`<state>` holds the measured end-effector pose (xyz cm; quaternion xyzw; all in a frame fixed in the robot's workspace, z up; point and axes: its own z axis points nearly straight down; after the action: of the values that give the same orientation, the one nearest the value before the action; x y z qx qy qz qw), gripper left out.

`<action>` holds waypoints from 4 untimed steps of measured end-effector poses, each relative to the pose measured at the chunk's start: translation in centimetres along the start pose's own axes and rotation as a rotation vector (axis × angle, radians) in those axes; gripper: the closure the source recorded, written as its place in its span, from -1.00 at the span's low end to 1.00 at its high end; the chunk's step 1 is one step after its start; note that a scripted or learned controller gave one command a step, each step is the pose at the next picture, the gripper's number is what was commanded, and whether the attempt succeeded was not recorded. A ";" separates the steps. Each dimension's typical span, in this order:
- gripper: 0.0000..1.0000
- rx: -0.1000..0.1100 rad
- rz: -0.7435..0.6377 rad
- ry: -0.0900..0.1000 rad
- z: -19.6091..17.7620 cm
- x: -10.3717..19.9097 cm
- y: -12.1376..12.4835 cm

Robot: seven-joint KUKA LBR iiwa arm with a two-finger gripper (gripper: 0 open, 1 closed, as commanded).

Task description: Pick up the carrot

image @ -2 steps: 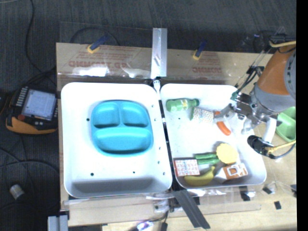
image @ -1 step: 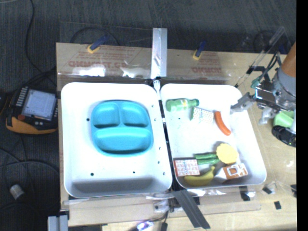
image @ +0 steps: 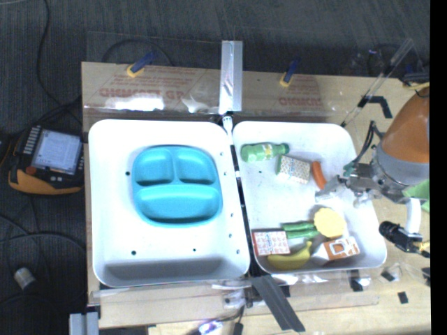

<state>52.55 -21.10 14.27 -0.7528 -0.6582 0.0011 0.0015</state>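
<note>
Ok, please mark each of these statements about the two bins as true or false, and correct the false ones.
1. The carrot lies in the right bin. True.
2. The blue tray sits in the right bin. False: it sits in the left bin.
3. The gripper holds the carrot. False: the carrot lies on the bin floor, left of the gripper.
4. The banana lies near the right bin's front edge. True.
5. The green bottle lies beside the banana. False: it lies near the back wall.
</note>
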 end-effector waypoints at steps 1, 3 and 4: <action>-1.00 -0.002 0.025 -0.002 -9.9 -0.8 -4.1; 1.00 -0.003 -0.109 -0.002 -14.2 5.8 -5.0; 1.00 -0.001 -0.061 -0.003 -12.4 1.4 -4.5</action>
<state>48.37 -19.08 26.67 -0.7324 -0.6809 0.0018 0.0003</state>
